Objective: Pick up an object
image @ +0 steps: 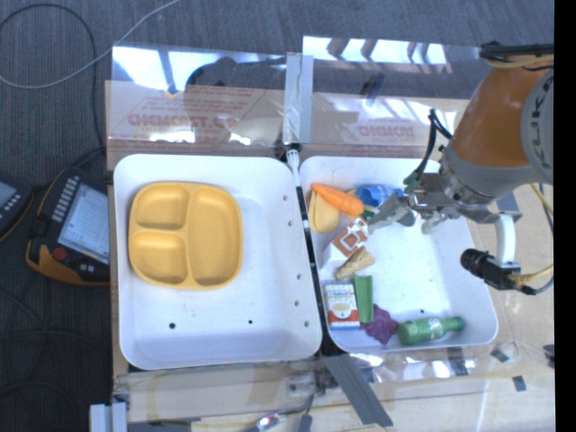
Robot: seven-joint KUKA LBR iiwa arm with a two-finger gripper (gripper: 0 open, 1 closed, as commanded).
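Note:
My gripper point(402, 222) hangs over the upper middle of the right bin point(481, 318), just right of the blue item point(372, 193). It is open, with nothing between its fingers. Left of it lie an orange carrot point(337, 198), a pale yellow piece point(322, 212) and a red and white packet point(350, 237). Lower down lie a tan bread-like piece point(355, 263), a small printed box point(339, 301), a green stick point(364, 297), a purple item point(382, 323) and a green bottle point(430, 329) on its side.
The left bin point(270, 322) holds a yellow divided plate point(186, 233). The arm's orange band point(504, 106) and grey wrist rise over the right bin's far right corner. A black cable fitting point(481, 265) hangs by the right wall. A pendant point(72, 228) lies left of the bench.

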